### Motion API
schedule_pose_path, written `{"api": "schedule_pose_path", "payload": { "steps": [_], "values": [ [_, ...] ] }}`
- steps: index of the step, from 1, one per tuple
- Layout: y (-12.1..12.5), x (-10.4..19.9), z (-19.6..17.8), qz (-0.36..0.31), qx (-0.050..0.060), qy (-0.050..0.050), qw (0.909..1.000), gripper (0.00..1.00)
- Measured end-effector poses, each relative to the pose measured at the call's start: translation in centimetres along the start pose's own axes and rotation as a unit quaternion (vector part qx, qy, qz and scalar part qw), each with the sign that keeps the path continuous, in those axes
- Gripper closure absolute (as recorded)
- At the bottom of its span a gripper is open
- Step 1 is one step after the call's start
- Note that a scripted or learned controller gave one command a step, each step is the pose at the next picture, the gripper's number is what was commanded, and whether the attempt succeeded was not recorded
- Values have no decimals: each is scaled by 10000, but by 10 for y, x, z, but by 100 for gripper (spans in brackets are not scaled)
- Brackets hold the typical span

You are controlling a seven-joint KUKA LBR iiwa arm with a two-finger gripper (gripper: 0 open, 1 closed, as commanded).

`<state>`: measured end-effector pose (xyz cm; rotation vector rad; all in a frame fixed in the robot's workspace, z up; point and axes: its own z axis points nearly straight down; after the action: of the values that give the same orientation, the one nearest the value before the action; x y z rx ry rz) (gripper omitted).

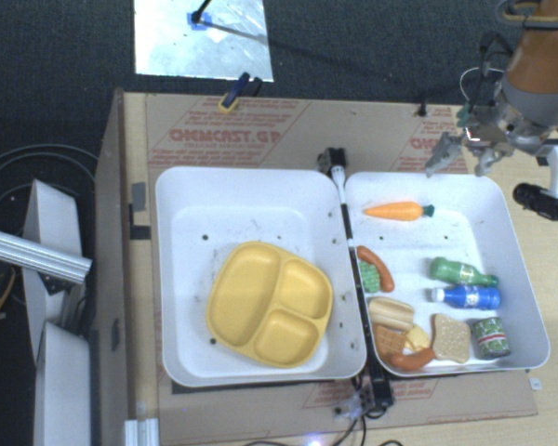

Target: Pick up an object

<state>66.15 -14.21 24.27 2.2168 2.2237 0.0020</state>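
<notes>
Your gripper (462,159) hangs over the bench just beyond the far rim of the right bin (525,277), up at its far right corner, and its two fingers are spread apart with nothing between them. Nearest candidate is the carrot (397,211): it lies in the far part of that bin, toward the camera and to the view's left of the jaws, near but clearly apart from them. Note its long axis, which runs almost straight left to right across the view, green stub pointing right (toward the arm's side). I'd judge you want the fingers straddling it across the short way, so closing front to back in this view, not along its length.

The rest sits further off: a sausage (376,268) by the divider, then a green bottle (460,271) and a blue bottle (467,296) lying roughly parallel to the carrot. The yellow tray (270,302) sits in the left bin (181,249), well apart.
</notes>
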Motion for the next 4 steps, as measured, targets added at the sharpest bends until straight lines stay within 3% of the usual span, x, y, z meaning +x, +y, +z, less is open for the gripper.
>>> {"api": "schedule_pose_path", "payload": {
  "steps": [1, 2, 3, 4],
  "values": [
    [-48, -10, 105, 10, 21, 2, 10000, 0],
    [-89, -25, 158, 12, 10, -1, 10000, 0],
    [-112, -24, 146, 11, 5, 0, 10000, 0],
    [-111, -24, 136, 6, -7, -2, 10000, 100]
  ]
}}
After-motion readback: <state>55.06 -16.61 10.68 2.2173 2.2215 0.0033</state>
